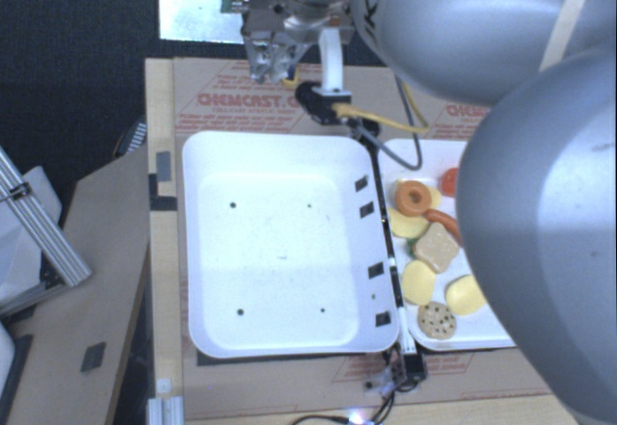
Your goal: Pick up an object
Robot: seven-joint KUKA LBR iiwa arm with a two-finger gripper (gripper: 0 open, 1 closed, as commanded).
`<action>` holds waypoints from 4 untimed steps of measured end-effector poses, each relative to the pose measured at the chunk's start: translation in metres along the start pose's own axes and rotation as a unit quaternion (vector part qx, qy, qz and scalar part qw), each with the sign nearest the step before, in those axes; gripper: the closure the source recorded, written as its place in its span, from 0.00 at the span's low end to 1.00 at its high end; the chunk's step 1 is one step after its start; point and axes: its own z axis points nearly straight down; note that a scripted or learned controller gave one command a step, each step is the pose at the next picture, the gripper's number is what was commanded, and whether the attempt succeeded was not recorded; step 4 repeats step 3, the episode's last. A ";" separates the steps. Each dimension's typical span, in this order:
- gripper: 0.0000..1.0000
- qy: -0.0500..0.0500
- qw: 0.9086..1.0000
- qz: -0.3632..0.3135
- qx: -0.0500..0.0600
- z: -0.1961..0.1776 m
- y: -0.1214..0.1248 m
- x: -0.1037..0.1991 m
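- Grey arm with orange band point(463, 38) covers the upper right of the view and hides much of the right shallow white bin point(482, 341); the bin's far side is cut off.
- Two-finger gripper point(275, 62) hangs above the cardboard-covered bench point(241, 95), beyond the left shallow white bin point(280, 250); whether it is spread or pressed together cannot be told, as it is blurred.
- Toy food pieces lie in the right bin: orange ring point(415, 197), tan square slab point(439, 248), speckled round biscuit point(437, 320), pale yellow rounds point(419, 281); others are partly hidden.
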 end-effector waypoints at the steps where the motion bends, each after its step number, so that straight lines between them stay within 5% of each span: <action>1: 1.00 -0.001 1.000 -0.002 -0.001 -0.011 0.001 0.000; 4: 1.00 -0.001 1.000 -0.006 -0.004 -0.034 0.002 0.000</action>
